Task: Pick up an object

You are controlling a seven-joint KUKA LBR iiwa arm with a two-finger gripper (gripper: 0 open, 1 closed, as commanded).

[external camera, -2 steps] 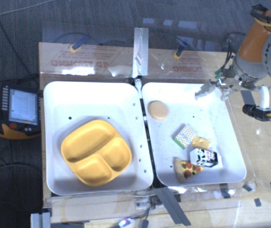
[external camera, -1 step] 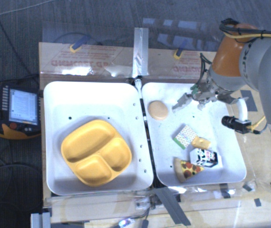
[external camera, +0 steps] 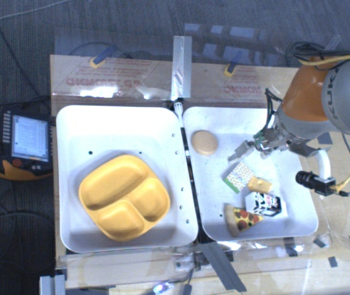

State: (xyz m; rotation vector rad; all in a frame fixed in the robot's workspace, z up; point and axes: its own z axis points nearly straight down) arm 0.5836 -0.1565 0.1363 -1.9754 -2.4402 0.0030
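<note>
Dark grey carpet surrounds a cardboard-topped worktop (external camera: pixel 132 72) carrying two shallow white bins side by side. Filling much of the left white bin (external camera: pixel 77 128), a yellow plastic divided plate (external camera: pixel 124 195) lies tilted. Toys are scattered across the right white bin (external camera: pixel 224 125): a round tan cookie-like disc (external camera: pixel 204 142) near the upper left corner, a green-and-white patterned card (external camera: pixel 240 177) at the centre, a small yellow cheese-like wedge (external camera: pixel 260 185) just beside it, a black-and-white block (external camera: pixel 266 204) below that, and a toy pizza slice (external camera: pixel 241 219) near the front wall. Reaching in from the right, the grey arm with its orange band (external camera: pixel 304 97) holds its hand (external camera: pixel 253 147) low over the bin, just above the patterned card, its metal fingers (external camera: pixel 239 152) spread apart with nothing between them. Judged as the nearest target, the card looks light, thin and flat, so it may slip or slide; the fingers would best close across its narrow edges. An orange-edged pendant with a lit screen (external camera: pixel 23 141) rests on the carpet at left.
</note>
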